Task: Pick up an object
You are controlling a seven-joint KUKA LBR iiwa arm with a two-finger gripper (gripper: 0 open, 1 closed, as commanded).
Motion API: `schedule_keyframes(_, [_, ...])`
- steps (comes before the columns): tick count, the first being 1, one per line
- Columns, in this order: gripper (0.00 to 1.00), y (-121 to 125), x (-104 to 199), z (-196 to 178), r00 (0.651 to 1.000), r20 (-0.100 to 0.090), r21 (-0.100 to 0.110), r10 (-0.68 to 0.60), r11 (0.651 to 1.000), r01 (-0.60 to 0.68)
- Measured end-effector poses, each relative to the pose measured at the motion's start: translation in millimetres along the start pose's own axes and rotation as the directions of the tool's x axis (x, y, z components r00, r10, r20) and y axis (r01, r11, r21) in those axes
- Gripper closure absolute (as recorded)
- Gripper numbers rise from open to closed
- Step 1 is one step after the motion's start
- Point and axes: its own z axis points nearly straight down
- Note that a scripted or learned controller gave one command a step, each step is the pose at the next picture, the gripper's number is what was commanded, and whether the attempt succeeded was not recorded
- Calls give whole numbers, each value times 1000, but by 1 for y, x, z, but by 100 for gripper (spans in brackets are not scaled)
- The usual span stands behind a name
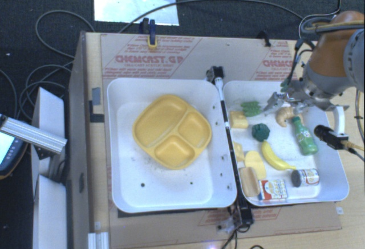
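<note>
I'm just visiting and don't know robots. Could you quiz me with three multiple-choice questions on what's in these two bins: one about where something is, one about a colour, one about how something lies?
1. Where is the yellow three-compartment plastic tray?
A. left white bin
B. right white bin
C. on the cardboard outside the bins

2. What colour is the plastic bottle near the gripper?
A. red
B. green
C. blue

3. How does the small can with the red-and-white label lie?
A. upright
B. on its side
C. stacked on the yellow toy banana

Answers: 1 A, the tray fills the left bin's middle. 2 B, its body is green. 3 B, its dark end faces sideways.
</note>
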Motion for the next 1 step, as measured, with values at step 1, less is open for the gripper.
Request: schedule_keyframes(1, [0,-43,34,68,1000,0,2,1,1000,-1])
